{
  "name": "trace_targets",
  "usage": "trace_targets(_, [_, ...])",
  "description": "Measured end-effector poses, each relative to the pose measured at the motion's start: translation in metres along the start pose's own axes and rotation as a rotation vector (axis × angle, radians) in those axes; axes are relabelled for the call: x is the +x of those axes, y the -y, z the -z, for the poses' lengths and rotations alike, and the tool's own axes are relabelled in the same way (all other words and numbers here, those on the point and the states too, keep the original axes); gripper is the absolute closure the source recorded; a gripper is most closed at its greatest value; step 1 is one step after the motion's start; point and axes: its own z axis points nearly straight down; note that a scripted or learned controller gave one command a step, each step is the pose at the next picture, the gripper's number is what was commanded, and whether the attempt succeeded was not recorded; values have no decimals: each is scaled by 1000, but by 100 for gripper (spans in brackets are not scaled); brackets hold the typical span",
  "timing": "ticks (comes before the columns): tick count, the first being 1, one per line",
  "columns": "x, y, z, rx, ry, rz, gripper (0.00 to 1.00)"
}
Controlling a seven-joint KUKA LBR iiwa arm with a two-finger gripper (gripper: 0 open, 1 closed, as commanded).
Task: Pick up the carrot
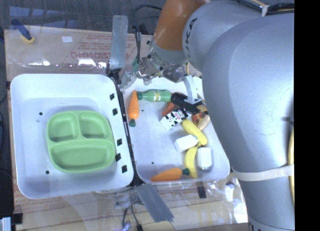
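One carrot [133, 106] lies lengthwise against the left wall of the right bin [150, 147], green end toward the front. A second carrot [167, 175] rests along the front wall of the same bin. My gripper [137, 73] hangs at the back left corner of the right bin, just beyond the tip of the first carrot, apart from it. Nothing shows in its grasp. The big grey arm with the orange band [175, 20] hides the right side of that bin.
A green bottle [155, 95], a black-and-white box [173, 118], corn [195, 131], a white block [186, 142], a banana [190, 161] and a white cup [204, 157] crowd the right bin. A green divided plate [80, 140] sits in the left bin [25, 95].
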Motion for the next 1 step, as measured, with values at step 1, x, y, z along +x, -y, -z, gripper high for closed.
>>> trace_targets(1, [5,32,-6,14,0,-64,0])
